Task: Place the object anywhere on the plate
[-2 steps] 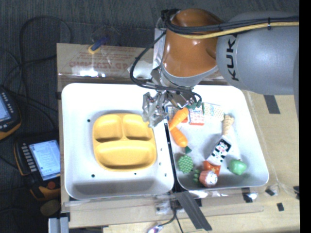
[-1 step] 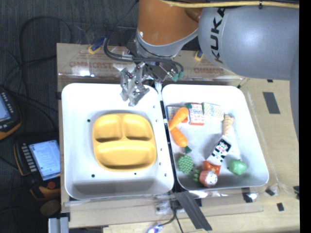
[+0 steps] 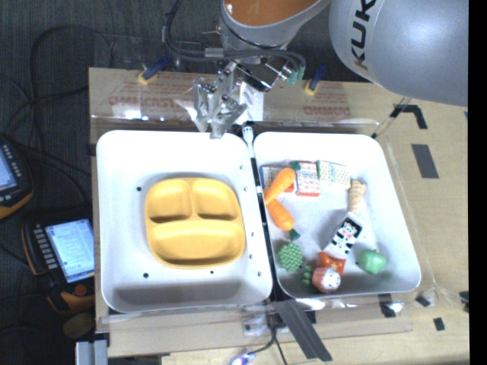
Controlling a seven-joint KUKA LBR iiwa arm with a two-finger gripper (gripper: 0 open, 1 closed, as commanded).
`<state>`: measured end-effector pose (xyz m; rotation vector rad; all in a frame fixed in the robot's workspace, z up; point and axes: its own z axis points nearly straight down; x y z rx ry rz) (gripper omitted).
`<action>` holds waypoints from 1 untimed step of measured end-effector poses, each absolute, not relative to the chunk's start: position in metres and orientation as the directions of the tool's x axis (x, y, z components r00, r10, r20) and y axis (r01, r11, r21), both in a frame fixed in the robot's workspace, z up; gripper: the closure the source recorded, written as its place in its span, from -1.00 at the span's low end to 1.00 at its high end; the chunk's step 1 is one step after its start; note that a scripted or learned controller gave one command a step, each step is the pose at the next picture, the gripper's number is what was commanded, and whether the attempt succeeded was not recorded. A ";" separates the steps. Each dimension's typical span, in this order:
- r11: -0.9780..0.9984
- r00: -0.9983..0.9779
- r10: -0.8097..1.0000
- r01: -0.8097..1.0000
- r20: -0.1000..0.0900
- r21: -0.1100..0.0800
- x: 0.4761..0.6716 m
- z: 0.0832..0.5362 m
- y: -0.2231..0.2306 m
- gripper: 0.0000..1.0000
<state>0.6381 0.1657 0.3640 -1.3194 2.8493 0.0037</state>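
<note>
Plate yellow, long axis across left bin, claw state unclear above rim.

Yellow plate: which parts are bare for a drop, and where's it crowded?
All three compartments of the yellow divided plastic plate lie bare, with bare floor of the left white bin around it. The right white bin is crowded along its top edge and lower middle.

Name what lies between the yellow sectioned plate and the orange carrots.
In the camera view, the raised white rims where the two bins meet lie between the yellow sectioned plate and the orange carrots, plus bare bin floor.
</note>
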 end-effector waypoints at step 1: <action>0.743 -0.743 -0.670 -0.670 -0.004 0.004 0.669 0.376 0.212 1.00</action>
